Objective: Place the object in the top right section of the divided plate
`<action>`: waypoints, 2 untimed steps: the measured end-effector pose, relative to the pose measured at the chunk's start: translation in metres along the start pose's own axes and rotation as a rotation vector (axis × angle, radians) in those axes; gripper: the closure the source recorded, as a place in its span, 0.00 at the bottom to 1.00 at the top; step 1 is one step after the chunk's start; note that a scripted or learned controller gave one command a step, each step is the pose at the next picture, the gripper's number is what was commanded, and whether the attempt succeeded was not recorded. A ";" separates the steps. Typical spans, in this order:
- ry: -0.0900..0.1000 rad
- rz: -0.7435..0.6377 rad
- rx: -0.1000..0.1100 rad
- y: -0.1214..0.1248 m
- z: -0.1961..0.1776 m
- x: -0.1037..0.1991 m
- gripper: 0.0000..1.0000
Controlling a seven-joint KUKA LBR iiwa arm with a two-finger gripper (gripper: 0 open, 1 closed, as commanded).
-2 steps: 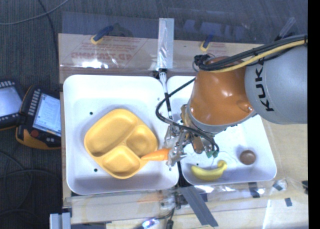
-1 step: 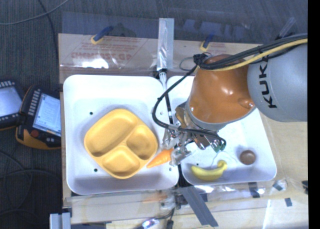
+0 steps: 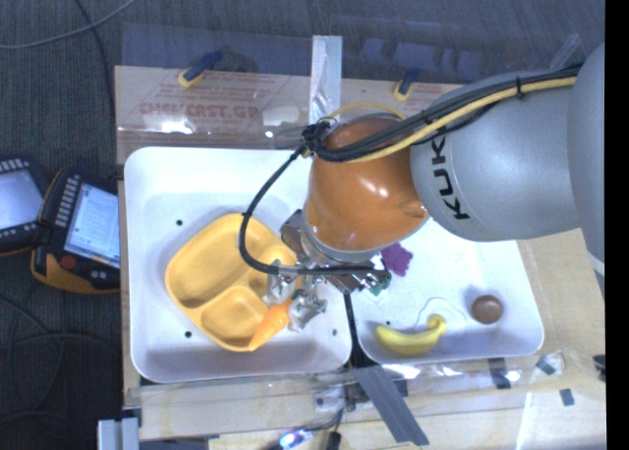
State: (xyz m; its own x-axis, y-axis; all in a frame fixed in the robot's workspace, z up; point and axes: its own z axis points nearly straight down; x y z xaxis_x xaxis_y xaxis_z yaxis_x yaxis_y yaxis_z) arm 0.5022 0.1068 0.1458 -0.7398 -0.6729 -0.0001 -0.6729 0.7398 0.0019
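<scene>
Orange and tapered, a carrot-like toy (image 3: 269,325) is lying just below-left of the claw (image 3: 300,303), touching the yellow divided plate (image 3: 211,266). It is probably light, rigid, slippery plastic, best pinched mid-body. I cannot tell whether the claw is gripping it.

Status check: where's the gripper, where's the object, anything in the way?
Gripper low over the yellow divided plate's right edge. Orange carrot at its tip, grasp unclear. Banana, brown ball in right bin.

A robot lab: taped white bins (image 3: 147,271), teach pendant (image 3: 79,232) on grey carpet (image 3: 59,65), loose cables (image 3: 88,16).
</scene>
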 end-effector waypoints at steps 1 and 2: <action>-0.002 -0.163 0.001 -0.003 -0.038 0.021 1.00; -0.020 -0.135 0.015 0.002 0.023 0.002 1.00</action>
State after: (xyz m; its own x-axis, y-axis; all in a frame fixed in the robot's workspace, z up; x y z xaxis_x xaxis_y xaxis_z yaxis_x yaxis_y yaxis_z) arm 0.4997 0.1067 0.1226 -0.6426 -0.7660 -0.0198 -0.7659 0.6428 -0.0140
